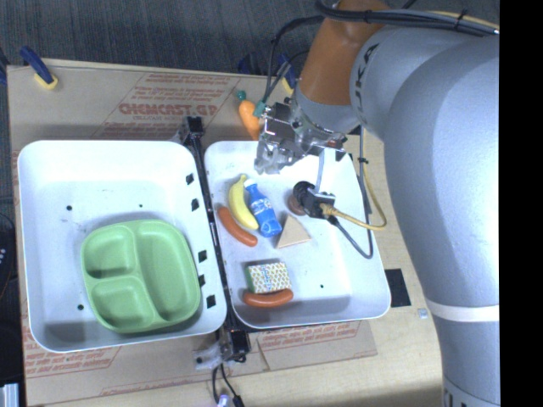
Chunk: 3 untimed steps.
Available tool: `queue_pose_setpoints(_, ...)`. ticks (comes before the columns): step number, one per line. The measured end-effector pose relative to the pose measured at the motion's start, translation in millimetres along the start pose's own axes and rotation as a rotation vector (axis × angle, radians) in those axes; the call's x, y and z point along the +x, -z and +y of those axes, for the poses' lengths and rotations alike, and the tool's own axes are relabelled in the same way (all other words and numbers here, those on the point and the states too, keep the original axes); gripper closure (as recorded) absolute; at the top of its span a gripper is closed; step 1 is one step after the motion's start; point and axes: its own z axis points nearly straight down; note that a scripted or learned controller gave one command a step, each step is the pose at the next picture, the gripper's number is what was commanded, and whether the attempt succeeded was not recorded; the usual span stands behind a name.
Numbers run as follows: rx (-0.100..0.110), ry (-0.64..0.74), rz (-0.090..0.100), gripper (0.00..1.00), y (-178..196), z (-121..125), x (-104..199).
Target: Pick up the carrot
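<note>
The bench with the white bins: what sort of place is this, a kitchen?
More likely a robot test bench than a kitchen: a grey arm reaches over two white bins, holding toy-looking food such as a banana, all on taped-down cardboard.

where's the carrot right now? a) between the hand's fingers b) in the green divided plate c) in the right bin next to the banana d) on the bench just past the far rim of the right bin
d: the carrot lies on the cardboard-covered bench just beyond the right bin's far rim, left of the hand, not inside either bin.
</note>
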Motion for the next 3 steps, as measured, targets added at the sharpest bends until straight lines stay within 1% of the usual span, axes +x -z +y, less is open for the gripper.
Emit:
queue_pose_setpoints(1,0.001,-0.174,0.0,1.0,32,-118,2)
queue_pose_setpoints(2,0.003,-0.413,-0.001,1.0,-14,-141,91)
queue_pose_setpoints(3,-0.001,-0.626,0.002,1.0,88,-138,70)
